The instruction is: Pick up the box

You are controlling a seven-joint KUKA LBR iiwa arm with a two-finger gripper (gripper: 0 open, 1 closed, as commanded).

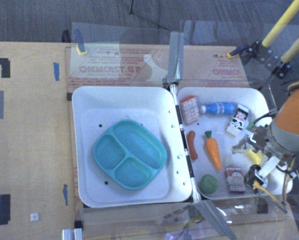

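Note:
A small red and white box [189, 109] lies in the upper left corner of the right bin [259, 100], beside the divider. A second reddish packet [234, 178] rests near that bin's front edge. My gripper [244, 146] hovers at the right side of the right bin, just below a white carton [238, 120] with black marks. It stands well right of the red and white box and above the reddish packet. Nothing shows held in it.
The right bin also holds a blue bottle [219, 108], a carrot [213, 151], a brown sausage [191, 144] and a green ball [208, 183]. A teal divided plate [130, 154] lies in the left bin [84, 104]. Yellow rods [284, 19] stand at the upper right.

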